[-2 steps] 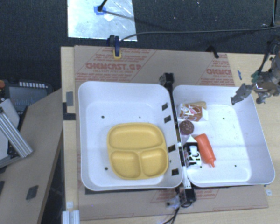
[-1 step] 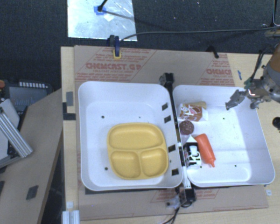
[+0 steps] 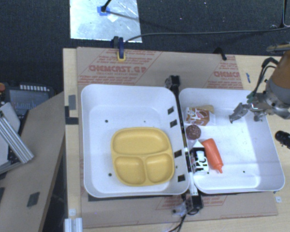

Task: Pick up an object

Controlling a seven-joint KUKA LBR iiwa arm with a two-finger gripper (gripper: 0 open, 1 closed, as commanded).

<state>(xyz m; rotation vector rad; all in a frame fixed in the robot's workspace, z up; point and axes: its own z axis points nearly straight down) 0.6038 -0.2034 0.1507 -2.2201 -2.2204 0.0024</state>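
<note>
Approach step: gripper (image 3: 241,111) hovering over right bin (image 3: 261,149), fingers seemingly spread, gripping nothing. Next: travelling toward eight o'clock, descending onto orange carrot (image 3: 213,154).

One fixed camera looks down at a slant on the counter (image 3: 150,64). Both white bins (image 3: 130,98) sit mid-frame, fairly near.

Both white bins (image 3: 128,98) look like smooth, slightly glossy plastic; the yellow tray (image 3: 141,154) is matt plastic, the bench (image 3: 70,81) pale wood, the end effector (image 3: 246,111) dull grey metal
</note>
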